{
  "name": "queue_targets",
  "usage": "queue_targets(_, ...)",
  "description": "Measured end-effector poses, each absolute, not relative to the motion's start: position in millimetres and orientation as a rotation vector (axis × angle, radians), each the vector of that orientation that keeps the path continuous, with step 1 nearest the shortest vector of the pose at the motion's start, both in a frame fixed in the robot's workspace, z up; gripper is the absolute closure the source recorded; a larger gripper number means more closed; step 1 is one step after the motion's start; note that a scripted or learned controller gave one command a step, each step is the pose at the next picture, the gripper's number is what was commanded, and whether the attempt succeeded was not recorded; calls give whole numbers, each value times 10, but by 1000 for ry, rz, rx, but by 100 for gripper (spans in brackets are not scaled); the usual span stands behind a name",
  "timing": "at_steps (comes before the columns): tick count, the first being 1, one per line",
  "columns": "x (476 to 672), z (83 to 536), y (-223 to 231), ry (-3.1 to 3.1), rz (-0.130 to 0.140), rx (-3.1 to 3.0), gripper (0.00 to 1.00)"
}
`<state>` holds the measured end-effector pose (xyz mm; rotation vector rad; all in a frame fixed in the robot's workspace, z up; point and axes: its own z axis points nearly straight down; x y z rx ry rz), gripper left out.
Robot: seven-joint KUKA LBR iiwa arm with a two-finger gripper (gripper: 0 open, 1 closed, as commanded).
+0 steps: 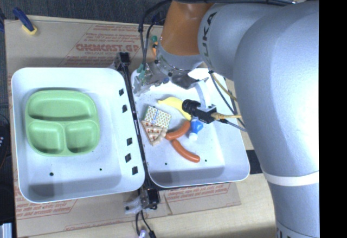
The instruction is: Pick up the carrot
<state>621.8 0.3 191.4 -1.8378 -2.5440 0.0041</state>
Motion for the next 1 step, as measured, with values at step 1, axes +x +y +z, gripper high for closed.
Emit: queue_targets(1, 6222, 2019, -1, -2546, 7, -1834, 100)
